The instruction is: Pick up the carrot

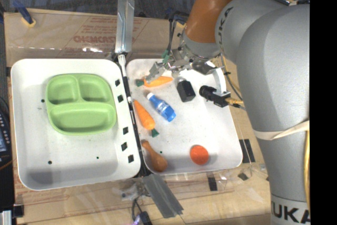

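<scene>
Two carrots lie in the right bin (226, 129). A small orange carrot (159, 81), with its green end pointing left, sits at the bin's far left corner. A longer carrot (144, 115) lies along the left wall, its green stub toward the front. My gripper (160, 70) hangs over the far left corner, directly above the small carrot and very close to it. Whether it is touching that carrot is unclear from this angle.
In the right bin, a blue bottle (161, 107) lies between the two carrots, a black block (185, 90) beside the gripper, an orange ball (199, 154) and a brown object (154, 155) near the front. The left bin (31, 166) holds a green divided plate (80, 103).
</scene>
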Available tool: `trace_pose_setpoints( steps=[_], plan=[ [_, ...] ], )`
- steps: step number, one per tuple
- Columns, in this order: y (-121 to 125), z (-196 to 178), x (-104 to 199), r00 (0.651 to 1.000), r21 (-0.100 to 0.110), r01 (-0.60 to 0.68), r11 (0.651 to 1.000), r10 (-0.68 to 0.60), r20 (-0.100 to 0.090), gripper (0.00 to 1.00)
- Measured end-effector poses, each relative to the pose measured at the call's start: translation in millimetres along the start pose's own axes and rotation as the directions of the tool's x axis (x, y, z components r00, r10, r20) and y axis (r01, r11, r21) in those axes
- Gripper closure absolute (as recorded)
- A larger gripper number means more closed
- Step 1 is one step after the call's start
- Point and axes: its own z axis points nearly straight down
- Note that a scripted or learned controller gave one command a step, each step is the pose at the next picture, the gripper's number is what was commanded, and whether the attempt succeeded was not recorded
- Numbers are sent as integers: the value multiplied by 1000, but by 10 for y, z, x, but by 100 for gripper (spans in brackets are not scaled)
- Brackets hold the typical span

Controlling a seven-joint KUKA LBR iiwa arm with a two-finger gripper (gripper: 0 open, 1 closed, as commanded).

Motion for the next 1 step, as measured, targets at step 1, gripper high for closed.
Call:
trace_pose_setpoints(
  steps=[1],
  plan=[
    [-54,649,-228,994,1,-108,994,108,0,0]
  ],
)
